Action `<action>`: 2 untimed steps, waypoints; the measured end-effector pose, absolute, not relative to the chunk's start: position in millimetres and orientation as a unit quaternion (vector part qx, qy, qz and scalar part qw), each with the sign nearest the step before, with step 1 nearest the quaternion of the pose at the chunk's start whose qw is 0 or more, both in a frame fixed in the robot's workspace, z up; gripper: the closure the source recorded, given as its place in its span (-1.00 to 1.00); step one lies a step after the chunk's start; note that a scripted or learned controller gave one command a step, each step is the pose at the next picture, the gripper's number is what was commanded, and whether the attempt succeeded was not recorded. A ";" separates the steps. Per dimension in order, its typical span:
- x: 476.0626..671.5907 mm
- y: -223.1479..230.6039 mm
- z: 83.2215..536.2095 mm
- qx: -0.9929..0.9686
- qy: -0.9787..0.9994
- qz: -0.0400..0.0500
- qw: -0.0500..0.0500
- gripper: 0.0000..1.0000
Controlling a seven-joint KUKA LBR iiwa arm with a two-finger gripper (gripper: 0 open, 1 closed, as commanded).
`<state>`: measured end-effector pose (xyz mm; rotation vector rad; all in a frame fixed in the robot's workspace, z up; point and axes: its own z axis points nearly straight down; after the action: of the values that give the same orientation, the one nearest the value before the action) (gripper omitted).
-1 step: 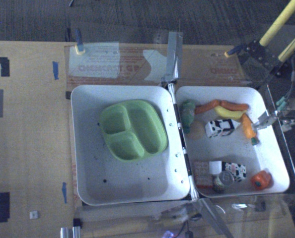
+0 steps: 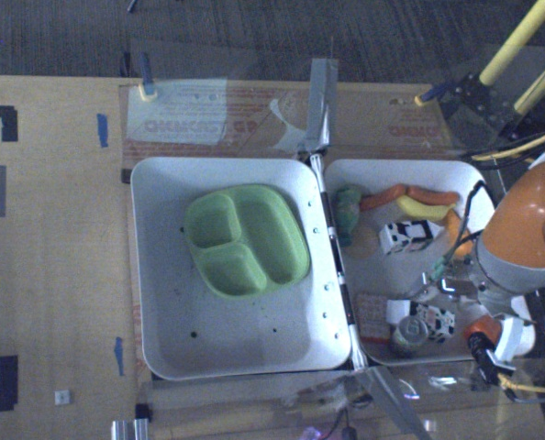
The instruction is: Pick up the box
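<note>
A small white box with black patches [image 2: 407, 235] lies in the middle of the right bin [image 2: 346, 183], just below a yellow banana [image 2: 422, 209]. A flat red-and-white packet [image 2: 372, 312] lies at that bin's front left. My gripper [image 2: 438, 291] reaches in from the right over the front half of the right bin, below the patched box and apart from it. Right under it sit a black-and-white object [image 2: 435, 323] and a grey can [image 2: 406, 335].
The left bin [image 2: 153, 273] holds a green divided plate [image 2: 246, 240]. In the right bin, a green soft item [image 2: 349, 211] lies by the left wall and an orange-red sausage shape [image 2: 410, 193] at the back. The arm's orange band [image 2: 528, 220] overhangs the right bin's right edge.
</note>
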<state>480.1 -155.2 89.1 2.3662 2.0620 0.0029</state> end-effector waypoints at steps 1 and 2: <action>479.9 -156.2 98.4 0.755 0.656 0.001 0.002 1.00; 486.7 -154.3 280.5 0.897 0.442 -0.001 0.000 1.00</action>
<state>486.7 -154.3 280.5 2.8186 1.3869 -0.0022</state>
